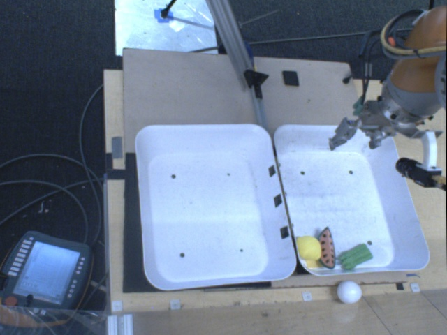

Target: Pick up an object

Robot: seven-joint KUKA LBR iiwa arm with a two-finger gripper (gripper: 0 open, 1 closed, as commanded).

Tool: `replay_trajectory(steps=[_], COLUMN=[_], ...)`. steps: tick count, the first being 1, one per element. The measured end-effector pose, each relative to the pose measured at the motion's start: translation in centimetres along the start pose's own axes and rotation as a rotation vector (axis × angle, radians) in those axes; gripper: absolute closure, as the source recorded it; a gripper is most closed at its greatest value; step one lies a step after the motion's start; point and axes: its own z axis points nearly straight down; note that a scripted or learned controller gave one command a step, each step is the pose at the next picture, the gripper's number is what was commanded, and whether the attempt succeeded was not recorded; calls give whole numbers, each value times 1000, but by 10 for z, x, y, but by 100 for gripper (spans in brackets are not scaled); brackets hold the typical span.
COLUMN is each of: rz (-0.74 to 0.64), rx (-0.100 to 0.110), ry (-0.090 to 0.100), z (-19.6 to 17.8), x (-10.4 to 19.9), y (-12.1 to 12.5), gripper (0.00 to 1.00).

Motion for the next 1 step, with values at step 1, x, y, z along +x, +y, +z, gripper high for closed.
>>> replay_trajectory(steps=[1], rz=[-1], rx=[-2], ry=[0], z=[-11], x=[0], y=[0], gripper=[100])
